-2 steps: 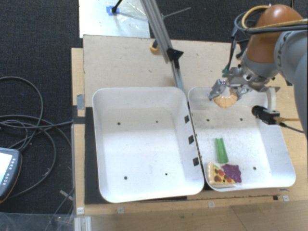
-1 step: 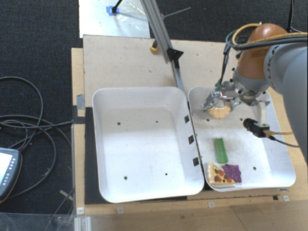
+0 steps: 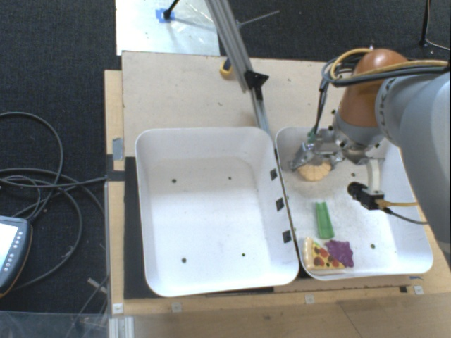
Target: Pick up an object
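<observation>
On a cardboard-topped counter (image 3: 183, 90), the tool (image 3: 318, 157) sits low over a tan lump (image 3: 315, 171) for a pick. Whether it is clamped is unclear; a green stick (image 3: 323, 220) lies just below.

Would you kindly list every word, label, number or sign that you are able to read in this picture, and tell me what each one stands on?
None can be read.
Lit screen of the grey handheld device at the left edge: pale glow, any text too small to tell.
Small black tabs on the rim between the two shallow white bins: no legible marks.
Blue tape patch on the floor sheet: plain.
Flat pizza-slice toy: printed toppings, no lettering.
</observation>
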You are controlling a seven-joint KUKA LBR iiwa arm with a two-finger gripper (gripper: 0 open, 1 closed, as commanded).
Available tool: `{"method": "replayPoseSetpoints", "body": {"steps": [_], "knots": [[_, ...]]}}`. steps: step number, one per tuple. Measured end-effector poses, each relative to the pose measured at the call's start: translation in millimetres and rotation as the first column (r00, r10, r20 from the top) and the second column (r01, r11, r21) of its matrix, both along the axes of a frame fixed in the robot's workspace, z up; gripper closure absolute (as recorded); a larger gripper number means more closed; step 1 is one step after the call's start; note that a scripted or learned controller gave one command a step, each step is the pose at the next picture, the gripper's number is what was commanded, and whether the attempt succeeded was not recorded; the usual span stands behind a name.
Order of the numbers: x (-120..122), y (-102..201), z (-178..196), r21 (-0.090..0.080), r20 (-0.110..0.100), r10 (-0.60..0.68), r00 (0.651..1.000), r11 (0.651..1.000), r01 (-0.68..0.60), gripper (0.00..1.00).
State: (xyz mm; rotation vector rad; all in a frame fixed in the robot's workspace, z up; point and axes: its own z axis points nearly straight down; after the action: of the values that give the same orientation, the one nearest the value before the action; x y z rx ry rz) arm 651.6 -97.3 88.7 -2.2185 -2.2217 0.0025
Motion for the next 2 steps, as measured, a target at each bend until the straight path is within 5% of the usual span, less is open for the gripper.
{"method": "replayPoseSetpoints", "body": {"steps": [1, 2], "knots": [[2.1, -0.4, 14.0, 0.0, 0.007, 0.0, 1.0, 1.0, 0.0, 1.0], [13.2, 0.0, 73.7, -0.001, 0.01, 0.003, 1.0, 1.0, -0.003, 1.0]]}}
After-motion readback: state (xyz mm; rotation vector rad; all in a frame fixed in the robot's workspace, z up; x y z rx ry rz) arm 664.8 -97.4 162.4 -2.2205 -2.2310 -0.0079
